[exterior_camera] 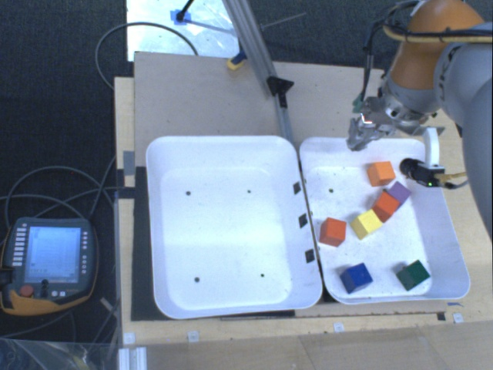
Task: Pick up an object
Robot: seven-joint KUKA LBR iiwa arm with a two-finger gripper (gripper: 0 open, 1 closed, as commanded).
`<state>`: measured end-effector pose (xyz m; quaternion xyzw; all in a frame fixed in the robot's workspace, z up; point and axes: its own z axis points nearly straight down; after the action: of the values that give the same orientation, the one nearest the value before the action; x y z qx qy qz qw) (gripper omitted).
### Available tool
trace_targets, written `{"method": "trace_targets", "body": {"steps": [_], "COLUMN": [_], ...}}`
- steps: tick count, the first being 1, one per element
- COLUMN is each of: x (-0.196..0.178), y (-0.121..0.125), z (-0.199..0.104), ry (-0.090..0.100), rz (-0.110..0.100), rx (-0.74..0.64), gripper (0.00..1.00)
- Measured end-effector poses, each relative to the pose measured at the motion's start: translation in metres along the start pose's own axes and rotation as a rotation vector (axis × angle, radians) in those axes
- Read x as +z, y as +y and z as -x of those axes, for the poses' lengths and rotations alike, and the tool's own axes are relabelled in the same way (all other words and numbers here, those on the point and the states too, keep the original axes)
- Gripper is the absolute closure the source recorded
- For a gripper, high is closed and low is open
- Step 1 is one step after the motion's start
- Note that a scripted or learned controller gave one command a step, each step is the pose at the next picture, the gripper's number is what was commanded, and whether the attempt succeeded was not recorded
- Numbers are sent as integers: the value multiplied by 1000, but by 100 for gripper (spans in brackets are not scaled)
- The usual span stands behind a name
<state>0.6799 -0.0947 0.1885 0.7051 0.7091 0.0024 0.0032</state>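
The surface (216, 91) carries 2 bins; the gripper (360, 139) hovers at the right bin's (443, 230) rim above scattered blocks, its grip state unclear.

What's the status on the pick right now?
Tool over right bin's far edge, nothing visibly held. Blocks loose in bin, nearest the orange block. Path looks clear.

The arm (454, 60) is cut off by the right edge.
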Motion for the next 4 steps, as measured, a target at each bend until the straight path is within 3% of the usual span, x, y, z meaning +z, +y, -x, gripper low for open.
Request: {"method": "trace_targets", "body": {"steps": [2,4], "x": [-98,-84], "y": [-2,-52], "z": [-1,-106], "ry": [0,3], "rz": [1,-9], "rx": [0,-5], "gripper": [100,100]}}
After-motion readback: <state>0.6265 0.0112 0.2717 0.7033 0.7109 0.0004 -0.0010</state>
